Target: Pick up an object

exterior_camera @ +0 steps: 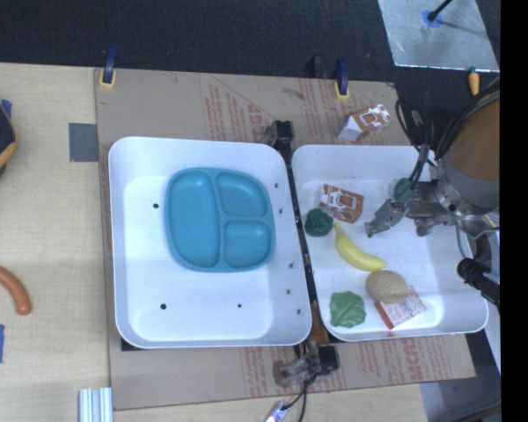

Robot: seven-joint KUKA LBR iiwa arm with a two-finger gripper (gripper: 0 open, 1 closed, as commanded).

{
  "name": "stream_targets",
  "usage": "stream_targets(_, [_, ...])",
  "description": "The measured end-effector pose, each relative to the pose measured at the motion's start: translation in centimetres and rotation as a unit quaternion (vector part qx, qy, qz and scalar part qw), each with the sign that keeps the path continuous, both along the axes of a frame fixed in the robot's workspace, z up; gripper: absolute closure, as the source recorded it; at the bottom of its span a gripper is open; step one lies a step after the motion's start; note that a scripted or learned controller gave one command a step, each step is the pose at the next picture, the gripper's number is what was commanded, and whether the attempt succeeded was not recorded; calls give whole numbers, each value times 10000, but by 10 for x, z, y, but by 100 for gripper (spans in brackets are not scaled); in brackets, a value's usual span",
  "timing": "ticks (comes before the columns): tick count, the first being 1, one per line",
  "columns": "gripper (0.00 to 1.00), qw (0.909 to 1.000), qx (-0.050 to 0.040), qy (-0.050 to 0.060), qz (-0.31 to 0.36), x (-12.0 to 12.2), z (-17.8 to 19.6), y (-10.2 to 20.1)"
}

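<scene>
Cardboard-covered bench (202,104), two white bins (132,323), dark floor (202,7)

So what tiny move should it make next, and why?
Probably ease the hand down and a little left toward the banana. The hand sits over the right bin beside the banana with nothing visibly in it, and the banana lies clear of the carton and green ball.

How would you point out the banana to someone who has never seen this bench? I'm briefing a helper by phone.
Start at the right-hand white bin, the one the gripper reaches into. Near its middle lies the banana, slanting from upper left to lower right. It is the sole yellow, curved thing there, with a dark green ball at its upper end and a tan potato below its lower end.
</scene>
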State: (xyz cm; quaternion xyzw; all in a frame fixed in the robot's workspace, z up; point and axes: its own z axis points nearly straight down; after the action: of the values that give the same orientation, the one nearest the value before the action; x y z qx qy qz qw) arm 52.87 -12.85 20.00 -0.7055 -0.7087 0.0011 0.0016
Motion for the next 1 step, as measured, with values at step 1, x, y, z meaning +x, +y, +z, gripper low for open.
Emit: stream_targets(1, [0,10000,-7,6,3,3,-92,3])
